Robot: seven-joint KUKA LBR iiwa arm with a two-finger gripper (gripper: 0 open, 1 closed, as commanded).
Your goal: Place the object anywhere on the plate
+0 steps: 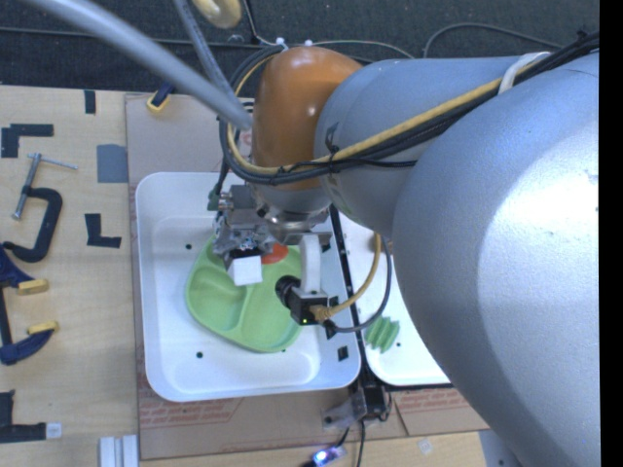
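Over left bin [161,358]: hand [245,257] low above green plate [229,305]; finger state cannot be told. Orange object [276,254] beside it.

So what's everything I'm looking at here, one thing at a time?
White bins: two, side by side; left one mostly in view, right one largely under the arm.
Plate: one, light green with divided sections, in the left bin.
Small orange-red object: one, at the plate's upper edge beside the tool; too hidden to identify.
Green ridged object: one, in the right bin near the dividing rim.
Clamp: one, black with a metal screw, on the wooden bench at left.
Blue-handled clips: apparently two, at the bench's left edge.
Arm: one, grey with an orange band, reaching from the right.
Tool: one, low over the plate's upper part.
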